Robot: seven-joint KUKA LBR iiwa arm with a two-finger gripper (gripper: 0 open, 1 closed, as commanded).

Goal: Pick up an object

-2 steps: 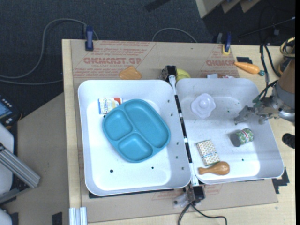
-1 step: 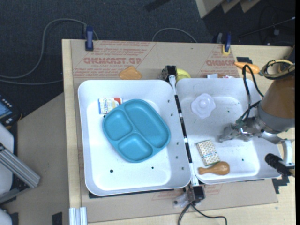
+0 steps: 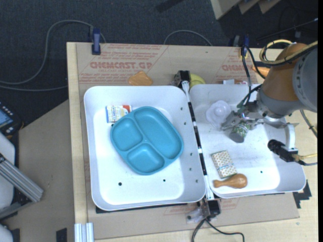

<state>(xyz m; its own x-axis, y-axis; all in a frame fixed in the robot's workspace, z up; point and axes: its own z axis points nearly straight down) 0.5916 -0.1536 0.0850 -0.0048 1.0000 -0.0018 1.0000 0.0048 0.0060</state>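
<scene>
Grey hand hangs over the right bin; its grip cannot be told.

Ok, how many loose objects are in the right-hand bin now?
4: a clear cup far left, a greenish item under the gripper, a patterned packet and wooden pear-shaped piece near front.

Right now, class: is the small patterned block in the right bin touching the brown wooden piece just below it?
Cannot tell. In the camera view the patterned block sits just above the brown wooden piece, its lower corner meeting the piece's outline, with neither contact nor gap plainly shown.
</scene>
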